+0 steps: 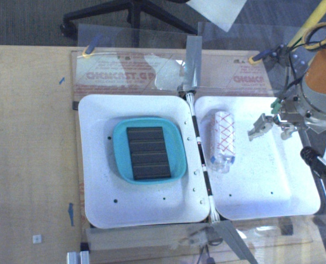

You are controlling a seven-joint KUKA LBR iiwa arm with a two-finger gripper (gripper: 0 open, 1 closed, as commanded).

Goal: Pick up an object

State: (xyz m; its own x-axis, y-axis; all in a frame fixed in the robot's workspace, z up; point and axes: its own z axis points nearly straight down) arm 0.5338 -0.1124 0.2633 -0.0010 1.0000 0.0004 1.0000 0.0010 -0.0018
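Observation:
A clear plastic bottle [222,139] with a white label crossed by red lines lies lengthwise at the left side of the right bin [273,197]. In the left bin [97,197] rests a teal square dish [150,150] with a dark ridged block [148,153] on it. My gripper [272,130] hangs over the upper right part of the right bin, to the right of the bottle and apart from it. Its fingers [257,128] are spread open and nothing sits between them.
A metal divider [193,65] and a taped cardboard strip [130,73] run behind the bins. Cables and a yellow hose [311,21] hang at the top right by the arm. Bare bin floor lies below the gripper.

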